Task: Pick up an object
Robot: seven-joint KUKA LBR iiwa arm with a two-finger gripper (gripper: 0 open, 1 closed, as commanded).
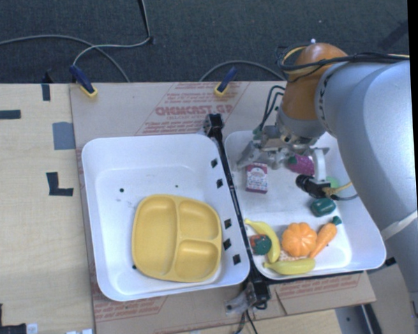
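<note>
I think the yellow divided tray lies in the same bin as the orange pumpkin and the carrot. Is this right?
Not right. The camera view shows the yellow divided tray in the left bin, while the orange pumpkin and the carrot lie together in the right bin.

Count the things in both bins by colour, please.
Yellow: 3, divided plate, banana, long yellow toy
Orange: 2, pumpkin, carrot
Green: 2, dark green toy, green-red toy
Purple: 1, purple toy
Red-white: 1, small carton
Total: 9
</note>
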